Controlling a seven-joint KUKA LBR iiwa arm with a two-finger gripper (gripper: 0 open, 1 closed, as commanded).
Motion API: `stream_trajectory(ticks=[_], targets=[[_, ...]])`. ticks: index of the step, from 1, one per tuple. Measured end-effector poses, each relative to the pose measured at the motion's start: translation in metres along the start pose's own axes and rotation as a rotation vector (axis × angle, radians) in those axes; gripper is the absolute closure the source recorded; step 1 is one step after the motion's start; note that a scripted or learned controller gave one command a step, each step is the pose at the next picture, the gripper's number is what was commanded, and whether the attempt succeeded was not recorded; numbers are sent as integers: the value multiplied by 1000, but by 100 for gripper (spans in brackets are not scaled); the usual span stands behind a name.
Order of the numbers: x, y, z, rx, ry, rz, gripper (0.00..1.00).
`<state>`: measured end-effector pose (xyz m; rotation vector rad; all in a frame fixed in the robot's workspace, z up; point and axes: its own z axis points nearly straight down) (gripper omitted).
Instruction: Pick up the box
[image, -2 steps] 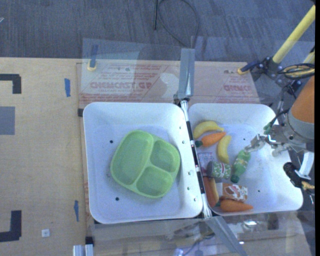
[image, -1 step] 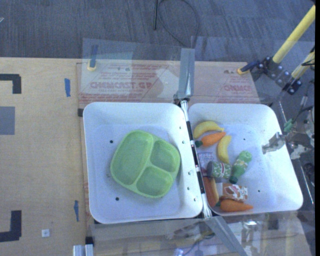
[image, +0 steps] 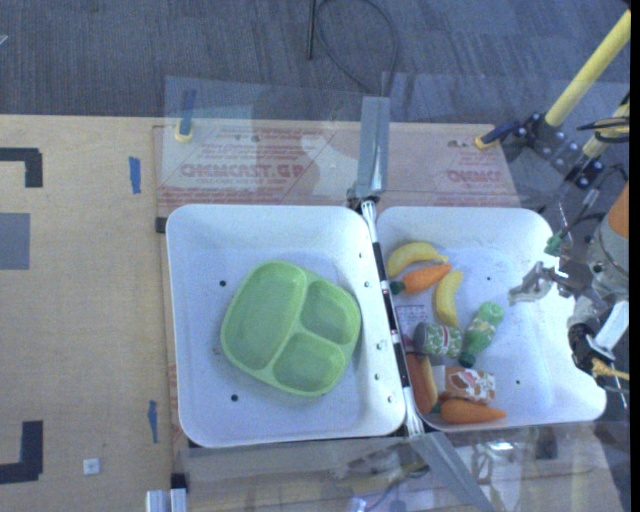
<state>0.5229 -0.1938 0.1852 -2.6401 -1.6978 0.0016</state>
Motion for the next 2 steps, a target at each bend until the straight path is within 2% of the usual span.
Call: stream_trajectory(ticks=[1, 2], targets=[[-25, -8, -30, -4, -2, 193, 0], [-4, -47, 36, 4, 0, 655, 0]])
